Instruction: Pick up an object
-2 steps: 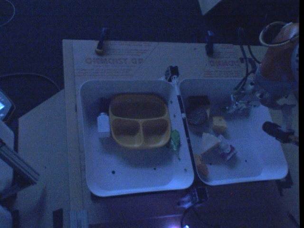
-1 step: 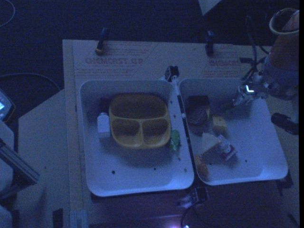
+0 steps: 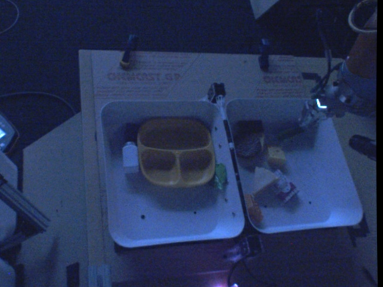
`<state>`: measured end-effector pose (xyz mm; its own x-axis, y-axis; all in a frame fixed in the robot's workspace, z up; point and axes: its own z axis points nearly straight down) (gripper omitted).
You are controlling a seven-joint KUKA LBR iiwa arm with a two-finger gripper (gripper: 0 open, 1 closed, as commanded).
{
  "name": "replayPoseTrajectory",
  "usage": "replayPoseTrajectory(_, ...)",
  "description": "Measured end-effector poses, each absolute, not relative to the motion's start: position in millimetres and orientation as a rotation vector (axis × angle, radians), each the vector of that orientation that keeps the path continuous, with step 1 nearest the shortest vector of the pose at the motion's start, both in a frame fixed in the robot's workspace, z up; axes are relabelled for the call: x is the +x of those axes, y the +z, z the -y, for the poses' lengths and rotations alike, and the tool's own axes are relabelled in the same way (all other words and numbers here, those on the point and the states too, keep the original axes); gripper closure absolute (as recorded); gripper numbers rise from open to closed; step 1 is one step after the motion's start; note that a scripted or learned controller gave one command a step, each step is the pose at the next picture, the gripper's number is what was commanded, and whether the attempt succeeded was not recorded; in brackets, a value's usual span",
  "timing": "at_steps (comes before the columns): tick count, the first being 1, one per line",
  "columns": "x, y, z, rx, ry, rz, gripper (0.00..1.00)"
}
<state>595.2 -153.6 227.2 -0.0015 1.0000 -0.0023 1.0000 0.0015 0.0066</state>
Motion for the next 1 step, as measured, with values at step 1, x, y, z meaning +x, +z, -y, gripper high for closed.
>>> replayPoseTrajectory(1, 576.1, 236.1, 105.4, 2.220, -0.001, -2.229, 1.00)
